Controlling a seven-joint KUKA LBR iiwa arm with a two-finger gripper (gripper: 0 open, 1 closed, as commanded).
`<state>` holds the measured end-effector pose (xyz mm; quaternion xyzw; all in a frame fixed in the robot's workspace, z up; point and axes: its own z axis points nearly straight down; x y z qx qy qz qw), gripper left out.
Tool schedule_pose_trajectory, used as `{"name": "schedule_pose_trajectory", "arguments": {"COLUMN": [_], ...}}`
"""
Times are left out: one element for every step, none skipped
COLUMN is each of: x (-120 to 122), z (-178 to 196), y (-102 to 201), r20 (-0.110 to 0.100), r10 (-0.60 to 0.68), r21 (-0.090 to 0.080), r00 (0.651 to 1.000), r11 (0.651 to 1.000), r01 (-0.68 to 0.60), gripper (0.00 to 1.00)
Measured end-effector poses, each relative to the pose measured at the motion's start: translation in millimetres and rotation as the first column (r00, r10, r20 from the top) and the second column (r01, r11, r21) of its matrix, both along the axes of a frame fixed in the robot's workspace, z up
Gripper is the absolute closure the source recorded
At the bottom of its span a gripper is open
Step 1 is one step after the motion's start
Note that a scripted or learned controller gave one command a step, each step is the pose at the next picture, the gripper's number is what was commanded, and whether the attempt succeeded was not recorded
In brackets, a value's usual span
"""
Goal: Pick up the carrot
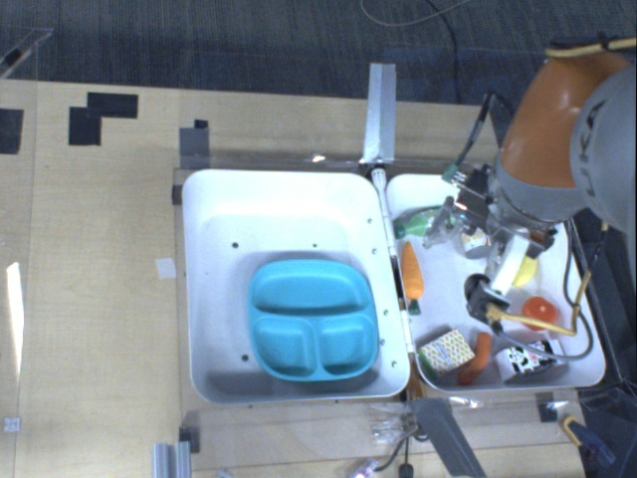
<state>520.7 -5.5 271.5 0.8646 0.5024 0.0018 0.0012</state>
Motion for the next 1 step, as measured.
{"name": "schedule_pose_trajectory", "arguments": {"x": [3.7], "z": [-87.3], "y": [23.5], "r20": [-0.003], "r10": [0.018], "r21": [0.001], "r00": [1.000], "r11": [1.000], "r01": [-0.018], "gripper": [0.00]}}
